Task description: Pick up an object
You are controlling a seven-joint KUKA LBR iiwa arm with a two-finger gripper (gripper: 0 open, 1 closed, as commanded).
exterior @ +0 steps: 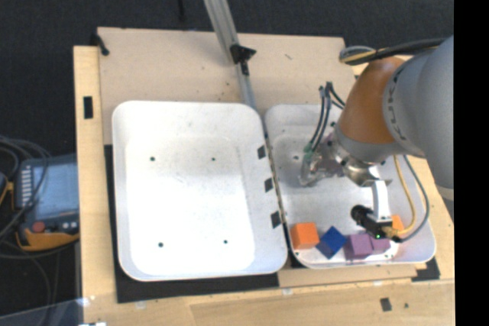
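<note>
Left bin (191, 187) sitting bare on the surface. Over to the right bin (294, 130): orange block (305, 235), blue block (331, 241), purple block (358, 246) lined up along the near wall, all untouched. Jaws (309, 173) hovering farther back, spread or shut impossible to tell. Nothing lifted yet; whole pick remaining.

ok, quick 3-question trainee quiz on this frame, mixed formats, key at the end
1. True or false: the orange block lies in the left bin.
2. Which block sits between the orange and purple ones? A) green B) blue C) red
3. Fill in: the blocks are bunched along the right bin's ____ edge in the camera view.

Key: 1 false, it lies in the right bin. 2 B, the blue block sits beside the purple block. 3 bottom.
</note>
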